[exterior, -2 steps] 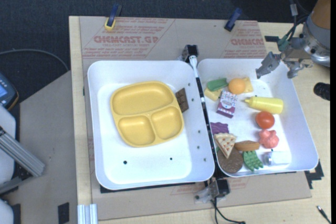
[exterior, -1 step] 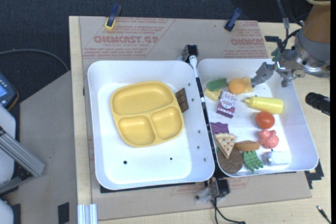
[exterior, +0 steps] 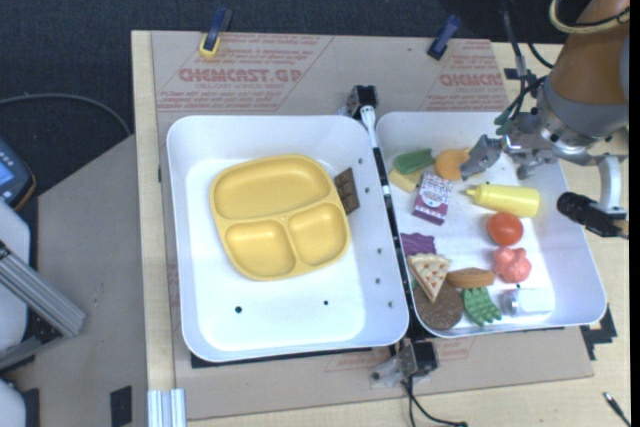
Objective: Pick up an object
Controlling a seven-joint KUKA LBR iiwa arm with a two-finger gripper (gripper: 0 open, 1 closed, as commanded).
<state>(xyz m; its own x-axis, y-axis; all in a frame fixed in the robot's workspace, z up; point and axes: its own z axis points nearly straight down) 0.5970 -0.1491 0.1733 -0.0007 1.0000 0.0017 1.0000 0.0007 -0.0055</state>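
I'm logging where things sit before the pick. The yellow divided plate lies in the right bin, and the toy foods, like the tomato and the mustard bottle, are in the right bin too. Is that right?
Not quite. The camera view shows the yellow divided plate in the left bin, not the right one. The tomato and mustard bottle are indeed in the right bin.

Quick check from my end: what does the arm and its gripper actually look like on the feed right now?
The arm ends in a rounded grey body with a broad orange band above the wrist and a yellowish ring over that. Below sits a silver metal wrist stage, and the gripper is a small grey metal piece. A black cylindrical part juts out beside it, with dark cables running up behind.
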